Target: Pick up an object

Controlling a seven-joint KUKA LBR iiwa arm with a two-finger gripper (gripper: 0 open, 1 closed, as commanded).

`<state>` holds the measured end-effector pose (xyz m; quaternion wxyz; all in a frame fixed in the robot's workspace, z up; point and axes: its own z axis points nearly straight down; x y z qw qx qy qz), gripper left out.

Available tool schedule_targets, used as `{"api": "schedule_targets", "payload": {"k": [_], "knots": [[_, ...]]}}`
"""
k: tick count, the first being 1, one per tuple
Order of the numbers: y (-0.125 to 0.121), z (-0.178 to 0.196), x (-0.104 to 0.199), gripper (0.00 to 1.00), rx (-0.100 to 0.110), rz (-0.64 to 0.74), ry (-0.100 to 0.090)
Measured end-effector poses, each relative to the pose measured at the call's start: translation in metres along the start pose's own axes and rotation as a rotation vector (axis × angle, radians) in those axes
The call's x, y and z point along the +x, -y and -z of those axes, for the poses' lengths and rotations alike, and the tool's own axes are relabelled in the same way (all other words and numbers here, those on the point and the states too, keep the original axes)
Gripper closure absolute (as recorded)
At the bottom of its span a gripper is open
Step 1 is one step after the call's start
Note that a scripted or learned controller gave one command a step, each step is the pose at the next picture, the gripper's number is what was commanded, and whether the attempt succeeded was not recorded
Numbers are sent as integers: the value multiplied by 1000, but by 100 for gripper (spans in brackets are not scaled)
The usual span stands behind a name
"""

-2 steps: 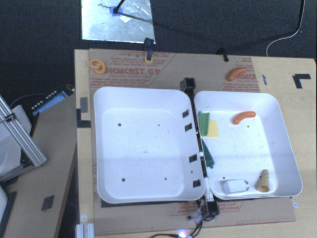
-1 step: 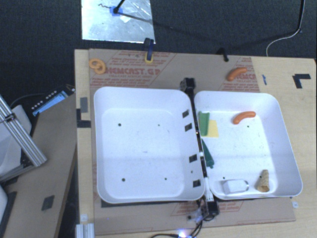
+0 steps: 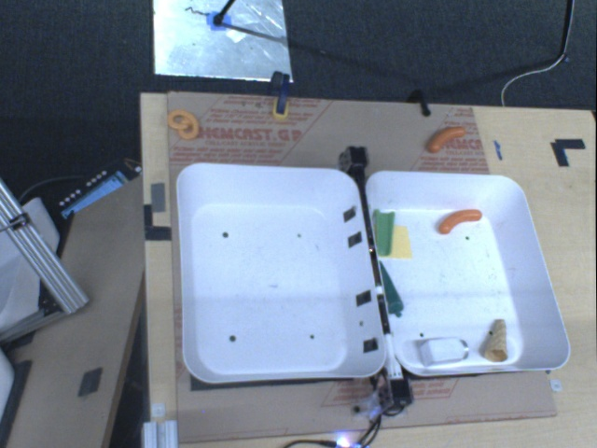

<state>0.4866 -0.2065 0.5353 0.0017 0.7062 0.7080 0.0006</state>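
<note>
The right bin (image 3: 536,250) holds several small objects. An orange sausage-shaped piece (image 3: 460,220) lies near its far side. A yellow square (image 3: 400,242) sits by the left wall, with a green strip (image 3: 383,231) against it and a darker green piece (image 3: 390,292) lower down the same wall. A clear, pale object (image 3: 441,351) rests at the near edge, and a tan cone (image 3: 495,341) lies just right of it.
The left bin (image 3: 201,250) adjoins the right one along a row of black clips. On the bench behind the bins lie another orange sausage (image 3: 446,139), a tan ring (image 3: 184,124) and a yellow and blue clamp (image 3: 280,96). A foil sheet (image 3: 221,26) lies on the floor beyond.
</note>
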Motion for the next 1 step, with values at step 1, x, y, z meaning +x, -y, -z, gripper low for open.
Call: {"api": "schedule_targets", "payload": {"k": [1], "knots": [[0,0,0,100,0,0,0]]}}
